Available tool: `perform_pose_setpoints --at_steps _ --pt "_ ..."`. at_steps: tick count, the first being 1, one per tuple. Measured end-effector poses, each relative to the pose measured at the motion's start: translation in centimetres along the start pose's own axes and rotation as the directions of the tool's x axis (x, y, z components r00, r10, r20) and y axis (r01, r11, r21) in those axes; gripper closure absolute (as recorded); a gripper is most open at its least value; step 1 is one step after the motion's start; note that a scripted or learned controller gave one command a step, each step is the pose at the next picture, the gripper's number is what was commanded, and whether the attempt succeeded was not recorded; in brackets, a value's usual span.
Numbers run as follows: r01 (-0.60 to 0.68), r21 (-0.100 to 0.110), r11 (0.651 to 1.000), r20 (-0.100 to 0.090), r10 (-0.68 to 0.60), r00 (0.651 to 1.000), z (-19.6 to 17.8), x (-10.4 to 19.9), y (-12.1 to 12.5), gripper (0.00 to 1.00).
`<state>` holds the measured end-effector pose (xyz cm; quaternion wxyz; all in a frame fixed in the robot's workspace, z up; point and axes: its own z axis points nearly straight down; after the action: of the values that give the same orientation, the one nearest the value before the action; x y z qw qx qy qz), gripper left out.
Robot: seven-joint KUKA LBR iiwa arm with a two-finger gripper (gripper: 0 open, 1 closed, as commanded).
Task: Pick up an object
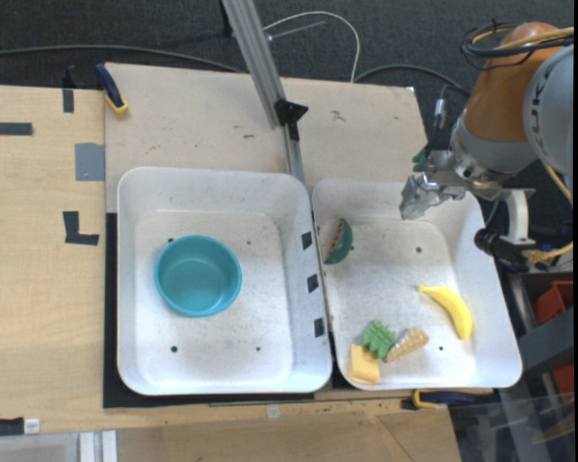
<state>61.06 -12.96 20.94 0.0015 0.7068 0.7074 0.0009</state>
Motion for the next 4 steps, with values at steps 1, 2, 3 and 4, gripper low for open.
perform_pose_setpoints --at_steps 1,2,3,4 --pt "0.001 -0.001 1.0 0.0 -0.001 1.0 -4.9 0.0 1.1 1.0" --pt "0.004 0.004 1.0 -0.001 -0.004 1.0 -5.3 4.6 -0.4 1.0" --pt "0.005 0.007 1.0 -0.002 -0.005 1.0 -3.4 10.0 -2.3 1.0" --pt "0.005 0.008 1.0 -0.002 -0.005 1.0 -1.8 15.0 -4.1 1.0"
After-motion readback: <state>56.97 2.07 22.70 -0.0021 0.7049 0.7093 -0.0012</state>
